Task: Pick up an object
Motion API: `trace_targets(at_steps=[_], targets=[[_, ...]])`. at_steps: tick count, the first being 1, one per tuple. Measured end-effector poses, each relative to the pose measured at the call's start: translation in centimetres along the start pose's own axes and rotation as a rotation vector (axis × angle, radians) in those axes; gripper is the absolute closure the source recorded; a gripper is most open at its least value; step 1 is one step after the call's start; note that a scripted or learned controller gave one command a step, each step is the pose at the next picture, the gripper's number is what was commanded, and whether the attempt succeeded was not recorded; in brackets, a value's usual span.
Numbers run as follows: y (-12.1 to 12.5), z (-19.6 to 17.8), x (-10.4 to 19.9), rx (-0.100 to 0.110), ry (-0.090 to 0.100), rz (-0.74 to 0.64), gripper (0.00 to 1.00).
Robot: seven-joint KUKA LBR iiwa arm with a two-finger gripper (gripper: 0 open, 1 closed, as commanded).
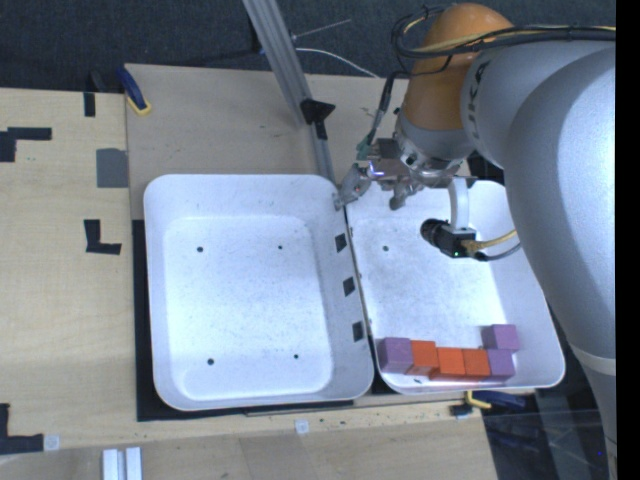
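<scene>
Several blocks lie in a row along the near edge of the right bin: a purple block, two orange blocks and a purple block stacked at the right end. My gripper hangs over the bin's far left corner, well away from the blocks. Its two fingers stand apart with nothing between them.
The left bin sits beside the right one, with black clips along their shared rim. A slanted metal pole rises behind the bins. A black cable fitting hangs off the wrist over the right bin.
</scene>
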State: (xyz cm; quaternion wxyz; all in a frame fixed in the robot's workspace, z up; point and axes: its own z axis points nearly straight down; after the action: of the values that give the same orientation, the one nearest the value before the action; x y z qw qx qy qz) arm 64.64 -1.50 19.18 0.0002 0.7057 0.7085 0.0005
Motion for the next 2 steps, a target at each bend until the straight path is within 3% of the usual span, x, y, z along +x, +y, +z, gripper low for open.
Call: trace_targets(at_steps=[1,2], targets=[[2.7,0.0,2.6,0.001,0.000,0.000,0.00],[-4.8,0.0,3.1,0.008,-0.001,0.004,0.00]])
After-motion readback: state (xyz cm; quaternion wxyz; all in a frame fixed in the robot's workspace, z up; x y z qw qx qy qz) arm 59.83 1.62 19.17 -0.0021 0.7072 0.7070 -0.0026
